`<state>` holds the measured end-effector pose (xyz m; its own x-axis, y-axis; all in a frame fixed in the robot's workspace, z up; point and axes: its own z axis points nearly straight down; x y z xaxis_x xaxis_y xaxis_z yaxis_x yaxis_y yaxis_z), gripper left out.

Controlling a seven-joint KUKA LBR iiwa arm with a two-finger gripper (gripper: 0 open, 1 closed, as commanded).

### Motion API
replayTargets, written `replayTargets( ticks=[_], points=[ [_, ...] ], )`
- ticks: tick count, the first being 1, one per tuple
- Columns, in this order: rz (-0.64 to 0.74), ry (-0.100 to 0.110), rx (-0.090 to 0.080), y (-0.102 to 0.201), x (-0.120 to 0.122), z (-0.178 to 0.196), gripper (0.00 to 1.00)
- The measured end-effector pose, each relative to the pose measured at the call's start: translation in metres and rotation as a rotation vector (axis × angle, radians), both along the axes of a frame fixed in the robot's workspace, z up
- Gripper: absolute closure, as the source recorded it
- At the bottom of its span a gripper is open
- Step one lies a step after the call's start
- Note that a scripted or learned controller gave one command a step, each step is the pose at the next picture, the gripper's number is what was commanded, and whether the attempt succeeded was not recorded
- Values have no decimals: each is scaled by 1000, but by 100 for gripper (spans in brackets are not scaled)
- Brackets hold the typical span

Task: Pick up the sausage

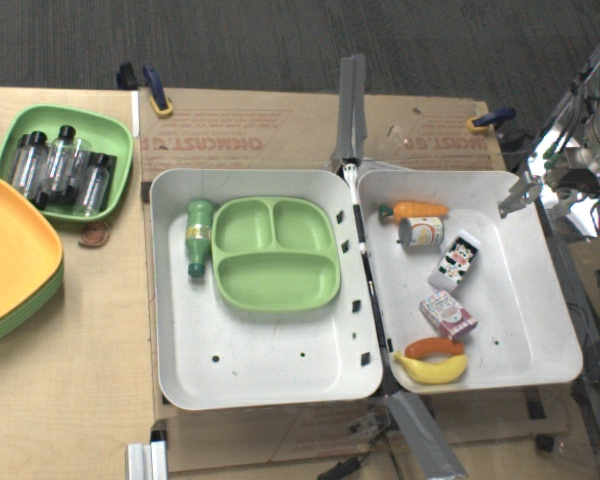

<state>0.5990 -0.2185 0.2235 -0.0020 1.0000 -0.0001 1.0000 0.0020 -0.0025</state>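
Note:
The sausage (435,347), a short curved orange-red piece, lies near the front edge of the right bin (540,298), resting against the top of a yellow banana (432,369). My gripper (518,198) hangs over the bin's far right corner, well away from the sausage and higher in the view. The arm behind it runs off the right edge.
The right bin also holds a carrot (418,209), a small can (421,232), a black-and-white carton (458,261) and a pink box (447,315). A green bottle (198,236) and a green divided plate (275,252) sit in the left bin (260,368). Orange plates (15,258) are stacked at the bench's left.

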Motion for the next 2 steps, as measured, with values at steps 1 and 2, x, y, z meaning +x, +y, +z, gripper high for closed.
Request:
replayTargets(
  ticks=[1, 2],
  points=[
    [3, 1, -1, 0, 0, 8, 100],
    [-222, -1, -1, -3, 20, -115, 100]
  ],
)
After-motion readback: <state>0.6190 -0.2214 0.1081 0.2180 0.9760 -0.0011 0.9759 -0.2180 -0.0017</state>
